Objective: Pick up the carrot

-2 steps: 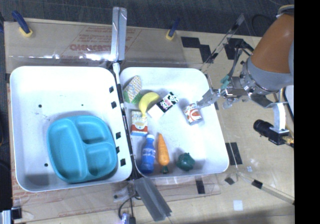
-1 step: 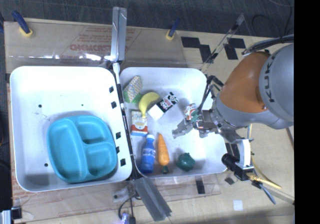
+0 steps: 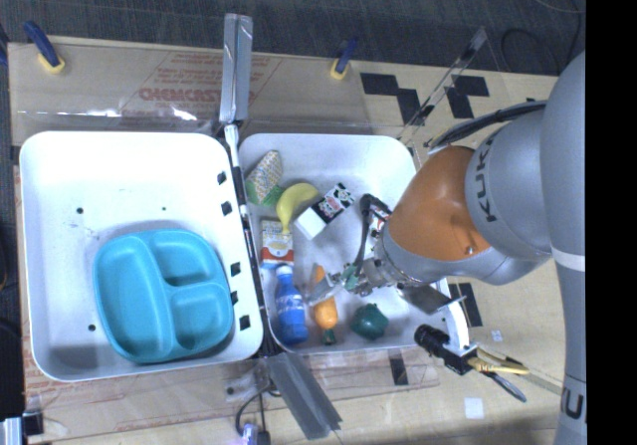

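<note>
Near the right bin's front lies the small orange carrot (image 3: 324, 315).

Two white bins (image 3: 60, 159), one blue tray (image 3: 159, 294), one banana (image 3: 296, 202), one carrot (image 3: 325, 315), one blue bottle (image 3: 290, 306)

Tan worktop (image 3: 90, 75), two shallow white bins side by side on it, left bin (image 3: 40, 234), right bin (image 3: 328, 146), blue clamps (image 3: 44, 47) at its far edge
</note>
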